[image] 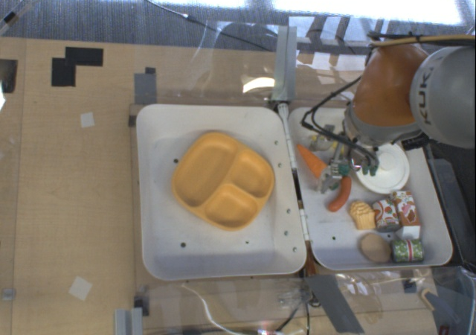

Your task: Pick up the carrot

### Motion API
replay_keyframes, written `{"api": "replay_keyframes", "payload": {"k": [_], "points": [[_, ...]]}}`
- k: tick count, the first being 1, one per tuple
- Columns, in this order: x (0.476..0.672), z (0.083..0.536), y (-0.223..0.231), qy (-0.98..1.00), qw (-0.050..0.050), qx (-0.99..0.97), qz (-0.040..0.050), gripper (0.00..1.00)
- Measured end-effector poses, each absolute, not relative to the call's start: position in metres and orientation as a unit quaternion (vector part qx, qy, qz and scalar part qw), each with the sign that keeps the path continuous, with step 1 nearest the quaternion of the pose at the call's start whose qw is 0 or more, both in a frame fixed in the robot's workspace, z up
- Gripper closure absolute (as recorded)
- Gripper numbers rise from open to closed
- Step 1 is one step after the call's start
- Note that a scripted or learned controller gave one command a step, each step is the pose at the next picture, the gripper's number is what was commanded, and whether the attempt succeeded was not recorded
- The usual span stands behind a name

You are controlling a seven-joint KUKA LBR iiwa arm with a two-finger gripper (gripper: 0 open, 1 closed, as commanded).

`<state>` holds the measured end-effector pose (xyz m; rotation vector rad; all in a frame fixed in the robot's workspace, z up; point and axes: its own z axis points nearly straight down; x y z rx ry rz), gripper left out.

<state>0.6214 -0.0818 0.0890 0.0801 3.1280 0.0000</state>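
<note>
The carrot [312,161] lies near the bin wall [291,170], sausage [340,193] crowding its right.

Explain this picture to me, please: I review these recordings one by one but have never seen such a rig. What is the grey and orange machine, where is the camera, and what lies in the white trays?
The camera is fixed above a bench and looks down at a slant. The grey and orange shape is a robot arm reaching in from the right; its gripper hangs low over the right bin, and I cannot tell how its fingers stand or whether it holds anything. The left bin holds a yellow divided plate. The right bin holds toy food: the carrot lies near its left wall beside the gripper, with a sausage, a white plate and small packets and pieces towards the front.
</note>
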Motion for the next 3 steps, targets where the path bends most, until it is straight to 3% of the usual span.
{"api": "replay_keyframes", "payload": {"k": [1, 2, 3], "points": [[0.62, 0.089, -0.082, 0.998, 0.006, 0.055, 0.0001, 0.0], [0.624, 0.103, -0.081, 0.999, 0.011, 0.053, 0.0001, 1.0], [0.614, 0.189, 0.013, 0.962, 0.006, 0.274, 0.0031, 1.0]]}}
